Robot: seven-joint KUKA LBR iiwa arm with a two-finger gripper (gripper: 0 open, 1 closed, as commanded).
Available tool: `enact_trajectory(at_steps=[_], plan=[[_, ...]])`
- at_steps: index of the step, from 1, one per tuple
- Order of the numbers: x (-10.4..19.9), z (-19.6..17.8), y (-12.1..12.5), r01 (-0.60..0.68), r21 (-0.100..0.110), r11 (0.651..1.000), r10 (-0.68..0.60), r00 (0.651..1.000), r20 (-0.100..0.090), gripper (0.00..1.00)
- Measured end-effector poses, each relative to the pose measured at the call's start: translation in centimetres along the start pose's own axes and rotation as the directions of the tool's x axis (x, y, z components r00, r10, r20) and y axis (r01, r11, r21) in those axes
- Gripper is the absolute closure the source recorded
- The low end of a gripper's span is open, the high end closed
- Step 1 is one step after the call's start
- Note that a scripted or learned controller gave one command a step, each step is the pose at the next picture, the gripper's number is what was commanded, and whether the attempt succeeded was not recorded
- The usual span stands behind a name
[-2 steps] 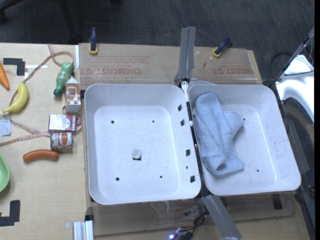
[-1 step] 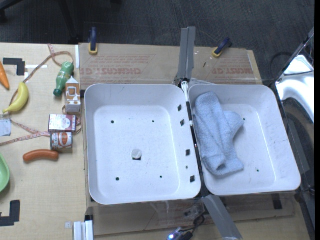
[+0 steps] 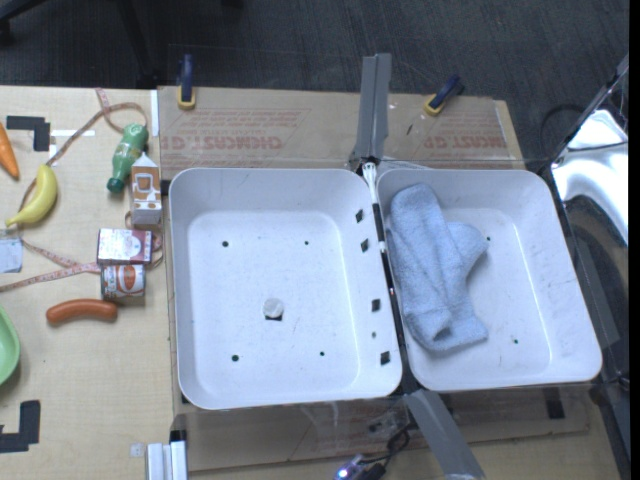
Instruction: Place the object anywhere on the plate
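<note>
A small pale round object [image 3: 273, 309] lies on the floor of the left bin [image 3: 190, 268], a little left of its centre. A grey-blue folded cloth [image 3: 435, 268] lies in the right bin [image 3: 560, 298], along its left side. A curved green edge, perhaps a plate [image 3: 4, 346], pokes in at the far left of the bench. A pale grey part of the arm [image 3: 592, 158] shows at the right edge, beyond the right bin.
Toy food sits on the bench left of the bins: a banana [image 3: 36, 197], a carrot [image 3: 7, 152], a green bottle [image 3: 126, 154], a small carton [image 3: 146, 193], a box [image 3: 126, 245], a can [image 3: 124, 281] and a sausage [image 3: 82, 312]. Two clamps [image 3: 186, 80] [image 3: 441, 95] hold the cardboard behind.
</note>
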State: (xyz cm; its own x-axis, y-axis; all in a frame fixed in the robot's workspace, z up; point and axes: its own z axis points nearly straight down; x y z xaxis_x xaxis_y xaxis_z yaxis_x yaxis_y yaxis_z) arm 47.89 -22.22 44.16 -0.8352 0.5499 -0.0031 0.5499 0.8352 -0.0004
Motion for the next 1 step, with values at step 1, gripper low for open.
enact_trajectory(at_steps=[1], plan=[[-1.28,0.09,0.88,-0.025,0.0,1.0,0.025,1.0,-0.002,1.0]])
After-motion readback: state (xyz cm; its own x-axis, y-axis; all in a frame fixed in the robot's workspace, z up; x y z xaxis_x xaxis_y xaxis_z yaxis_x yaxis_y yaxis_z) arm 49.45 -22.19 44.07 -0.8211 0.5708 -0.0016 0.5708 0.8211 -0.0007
